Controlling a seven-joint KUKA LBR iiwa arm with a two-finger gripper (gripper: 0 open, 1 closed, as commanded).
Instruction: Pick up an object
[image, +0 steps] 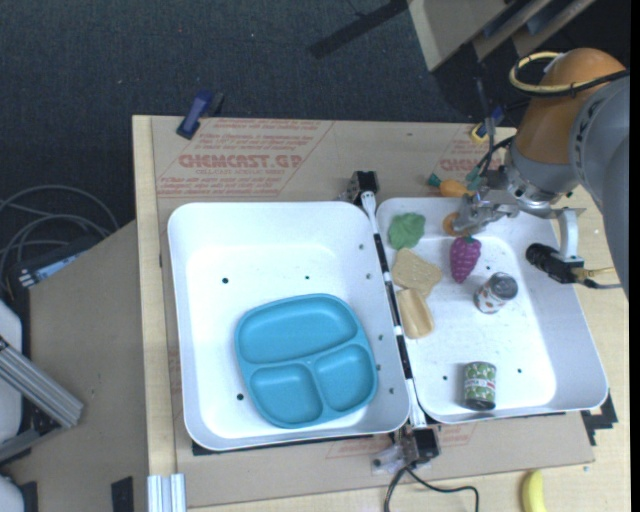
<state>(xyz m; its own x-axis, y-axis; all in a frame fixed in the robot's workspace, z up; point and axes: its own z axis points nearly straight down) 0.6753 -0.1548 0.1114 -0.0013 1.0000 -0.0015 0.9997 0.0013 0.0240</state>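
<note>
Green-labelled small can (480, 385) is standing at the right bin's six o'clock; hand (470, 222) is hovering just above purple plastic grape bunch (463, 257) at twelve, finger state unclear.

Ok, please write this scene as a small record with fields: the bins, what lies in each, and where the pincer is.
left bin: holds a blue divided tray
right bin: holds a green piece, a purple grape bunch, two tan pieces, a small jar, a green can
pincer: over the right bin's far edge, just above the grape bunch
arm: reaches in from the right
grasp: cannot tell
</note>
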